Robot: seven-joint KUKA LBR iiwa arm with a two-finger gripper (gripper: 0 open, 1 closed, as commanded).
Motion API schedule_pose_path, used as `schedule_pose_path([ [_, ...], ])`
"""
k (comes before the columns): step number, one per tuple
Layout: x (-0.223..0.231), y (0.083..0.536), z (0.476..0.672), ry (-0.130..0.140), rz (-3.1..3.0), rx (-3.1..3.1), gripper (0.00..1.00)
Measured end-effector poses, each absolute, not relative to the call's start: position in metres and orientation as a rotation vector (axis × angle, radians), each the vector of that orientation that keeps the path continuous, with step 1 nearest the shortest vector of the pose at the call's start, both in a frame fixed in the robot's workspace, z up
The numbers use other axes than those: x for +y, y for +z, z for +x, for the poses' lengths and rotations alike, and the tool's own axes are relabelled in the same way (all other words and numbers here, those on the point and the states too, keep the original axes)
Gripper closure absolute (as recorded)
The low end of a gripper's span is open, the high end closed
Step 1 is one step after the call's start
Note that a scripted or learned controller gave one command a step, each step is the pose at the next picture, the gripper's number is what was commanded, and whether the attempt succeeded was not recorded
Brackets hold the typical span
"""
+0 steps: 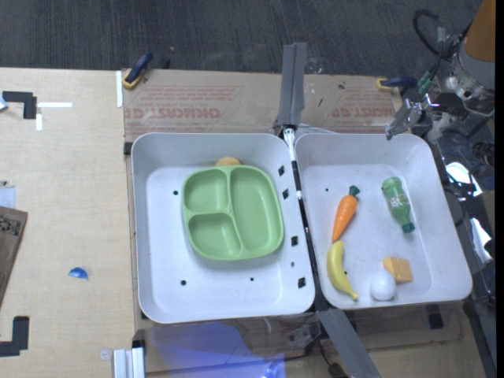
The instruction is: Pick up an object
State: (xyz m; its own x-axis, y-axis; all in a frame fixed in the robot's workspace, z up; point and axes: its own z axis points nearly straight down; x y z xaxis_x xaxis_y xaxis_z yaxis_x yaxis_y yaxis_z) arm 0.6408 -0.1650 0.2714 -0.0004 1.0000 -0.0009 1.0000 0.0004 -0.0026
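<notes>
Gripper (403, 116) hangs above right bin's (441, 211) far rim, its grip impossible to tell; carrot (344, 214), bottle (397, 203), banana (340, 271) lie spread, open floor between.

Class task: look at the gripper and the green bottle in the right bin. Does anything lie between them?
Nothing visible does. The gripper is above the right bin's far right corner, and the green bottle lies just in front of it on bare bin floor. The carrot sits off to the bottle's left, apart from it.
</notes>
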Motion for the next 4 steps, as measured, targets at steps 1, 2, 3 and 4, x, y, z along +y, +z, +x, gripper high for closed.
schedule_pose_path([
  [1, -0.152, 0.237, 0.659, 0.004, -2.086, -2.347, 0.00],
  [2, -0.136, 0.144, 0.623, 0.004, -2.151, -2.288, 0.00],
  [3, -0.141, 0.119, 0.579, 0.003, -2.159, -2.280, 0.00],
  [4, -0.111, 0.092, 0.579, 0.001, -2.185, -2.257, 0.00],
])
